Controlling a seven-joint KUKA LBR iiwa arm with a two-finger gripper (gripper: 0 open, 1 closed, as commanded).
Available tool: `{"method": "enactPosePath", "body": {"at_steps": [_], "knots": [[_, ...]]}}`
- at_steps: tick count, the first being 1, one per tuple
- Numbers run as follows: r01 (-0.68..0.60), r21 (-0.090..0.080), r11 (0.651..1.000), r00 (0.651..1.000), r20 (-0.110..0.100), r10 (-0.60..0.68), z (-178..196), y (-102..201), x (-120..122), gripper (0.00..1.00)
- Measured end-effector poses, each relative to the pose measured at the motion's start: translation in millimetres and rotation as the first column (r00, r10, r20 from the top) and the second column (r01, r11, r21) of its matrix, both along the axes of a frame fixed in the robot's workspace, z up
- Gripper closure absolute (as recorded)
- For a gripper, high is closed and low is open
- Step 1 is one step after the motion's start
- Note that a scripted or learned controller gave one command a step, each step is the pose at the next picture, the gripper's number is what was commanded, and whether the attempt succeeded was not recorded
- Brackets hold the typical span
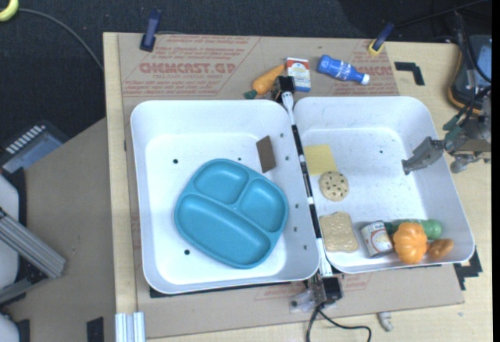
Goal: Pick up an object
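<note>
The right bin (391,118) holds a yellow cheese slice (319,158), a chocolate-chip cookie (334,186), a tan slice of bread (338,230), a small can (376,238), an orange pumpkin-like toy (411,241), a green piece (414,224) behind it and an orange-brown piece (441,248) at the front right corner. My gripper (419,158) hangs over the right side of this bin, near its right wall, well apart from the objects. Nothing is seen held in it.
The left bin (156,126) carries a blue divided plate (231,211) and a small brown block (266,153). Behind the bins on the bench lie an orange carrot (268,80), a small carton (298,73) and a blue bottle (341,69).
</note>
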State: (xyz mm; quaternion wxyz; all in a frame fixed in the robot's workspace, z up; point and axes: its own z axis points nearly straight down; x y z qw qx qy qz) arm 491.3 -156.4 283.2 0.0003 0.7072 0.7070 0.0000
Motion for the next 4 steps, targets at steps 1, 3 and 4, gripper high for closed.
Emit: {"method": "enactPosePath", "body": {"at_steps": [1,3,4], "knots": [[-0.001,0.002,1.0,1.0,-0.003,0.001,-86.2,38.1,-6.0,0.0],[-0.001,-0.001,1.0,1.0,0.002,0.001,-198.1,9.6,80.0,0.0],[-0.001,0.002,1.0,1.0,-0.002,0.001,-184.3,57.3,33.5,0.0]]}}
